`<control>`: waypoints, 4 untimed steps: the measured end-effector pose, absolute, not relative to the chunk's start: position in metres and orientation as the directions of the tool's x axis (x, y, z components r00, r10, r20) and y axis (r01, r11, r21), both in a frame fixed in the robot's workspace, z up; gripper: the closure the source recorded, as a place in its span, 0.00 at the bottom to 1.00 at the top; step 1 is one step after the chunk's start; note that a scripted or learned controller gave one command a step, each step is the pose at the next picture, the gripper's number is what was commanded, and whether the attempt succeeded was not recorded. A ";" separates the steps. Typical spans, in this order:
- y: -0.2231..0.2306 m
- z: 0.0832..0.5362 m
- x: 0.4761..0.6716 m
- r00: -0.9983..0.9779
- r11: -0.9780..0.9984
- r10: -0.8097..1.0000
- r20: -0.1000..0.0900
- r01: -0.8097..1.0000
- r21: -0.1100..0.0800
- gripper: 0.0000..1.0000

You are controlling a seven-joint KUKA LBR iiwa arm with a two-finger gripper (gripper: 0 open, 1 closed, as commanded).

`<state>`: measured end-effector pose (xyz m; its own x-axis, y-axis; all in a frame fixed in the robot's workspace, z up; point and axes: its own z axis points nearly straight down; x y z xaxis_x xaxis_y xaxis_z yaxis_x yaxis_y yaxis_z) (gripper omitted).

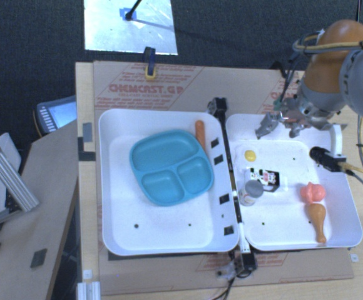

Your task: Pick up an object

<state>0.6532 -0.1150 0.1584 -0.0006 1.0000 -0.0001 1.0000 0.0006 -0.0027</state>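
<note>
My gripper [279,126] hangs over the back edge of the right bin [294,236], open, with nothing between its fingers. Below it in that bin lie a small yellow piece [250,155], a black-and-white item [270,178] and a grey cylinder [253,190] near the divider. A pink toy [313,192] and a tan drumstick [318,219] rest toward the right wall. The left bin [119,217] holds a blue divided plate [170,167] with an orange carrot-like stick [199,132] at its back right corner.
A black clip strip [226,167] runs along the seam between the two bins. Both bins sit on a cardboard sheet [144,89]. A reflective square panel [130,17] lies behind, and a tablet [55,116] sits off the bench to the left.
</note>
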 end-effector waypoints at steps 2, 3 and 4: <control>-0.124 0.119 0.660 0.000 0.000 1.000 -0.001 1.000 0.005 1.00; -0.114 0.169 0.662 -0.005 0.005 1.000 0.000 1.000 0.006 1.00; -0.112 0.214 0.666 -0.005 0.005 1.000 -0.001 1.000 0.007 1.00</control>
<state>0.6656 -0.1123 0.2137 -0.0052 1.0000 -0.0011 1.0000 0.0052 0.0074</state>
